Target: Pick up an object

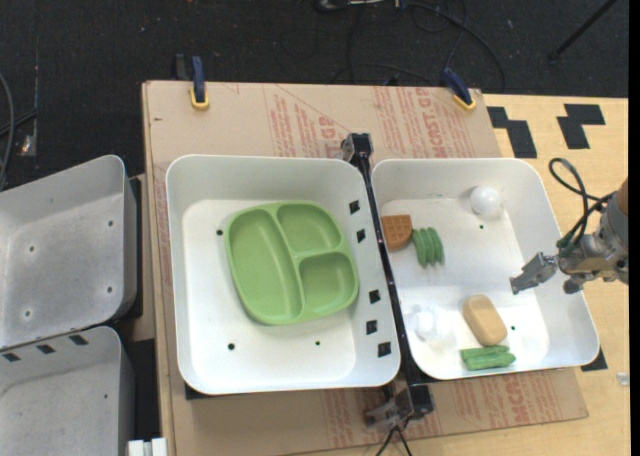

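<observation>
Tan bread loaf (485,320) lies near end effector (532,275).

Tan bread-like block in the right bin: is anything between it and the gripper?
Nothing visible. The gripper sits at the right bin's right side, up-right of the tan block, with bare white floor between them. The green piece lies below the block, off that line.

I see a lime-green divided tray (293,262) in the white left bin (190,244); at three o'clock, a tan bread roll (485,321), an orange waffle (397,232), a white ball (486,201).
</observation>
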### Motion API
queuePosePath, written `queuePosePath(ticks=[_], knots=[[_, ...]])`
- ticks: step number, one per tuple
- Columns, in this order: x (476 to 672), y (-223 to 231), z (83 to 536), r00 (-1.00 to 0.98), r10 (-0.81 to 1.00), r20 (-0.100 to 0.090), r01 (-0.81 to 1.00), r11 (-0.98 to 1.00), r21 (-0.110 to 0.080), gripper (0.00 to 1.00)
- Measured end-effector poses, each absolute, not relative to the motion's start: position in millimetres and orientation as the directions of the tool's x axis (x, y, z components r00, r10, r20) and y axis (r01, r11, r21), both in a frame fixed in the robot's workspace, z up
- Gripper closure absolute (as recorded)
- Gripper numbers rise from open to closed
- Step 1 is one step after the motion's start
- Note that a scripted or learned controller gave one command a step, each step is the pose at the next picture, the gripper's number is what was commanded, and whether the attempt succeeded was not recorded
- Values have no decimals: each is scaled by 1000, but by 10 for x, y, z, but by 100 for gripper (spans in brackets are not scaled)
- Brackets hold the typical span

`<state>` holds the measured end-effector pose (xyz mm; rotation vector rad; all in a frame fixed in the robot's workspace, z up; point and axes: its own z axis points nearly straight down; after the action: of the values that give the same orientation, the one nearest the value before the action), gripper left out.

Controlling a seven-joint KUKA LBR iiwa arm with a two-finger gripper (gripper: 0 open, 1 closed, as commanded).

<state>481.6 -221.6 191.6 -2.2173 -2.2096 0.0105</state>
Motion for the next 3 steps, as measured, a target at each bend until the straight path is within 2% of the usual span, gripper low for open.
queuePosePath(ticks=[1,2,3], knots=[[4851,-2210,1979,-1,1000,0,1000,1,-1,0],[4868,-2111,1397,0,1000,2,1000,0,-4,0],[4924,-2100,973,1,1000,3,1000,-1,12,0]])
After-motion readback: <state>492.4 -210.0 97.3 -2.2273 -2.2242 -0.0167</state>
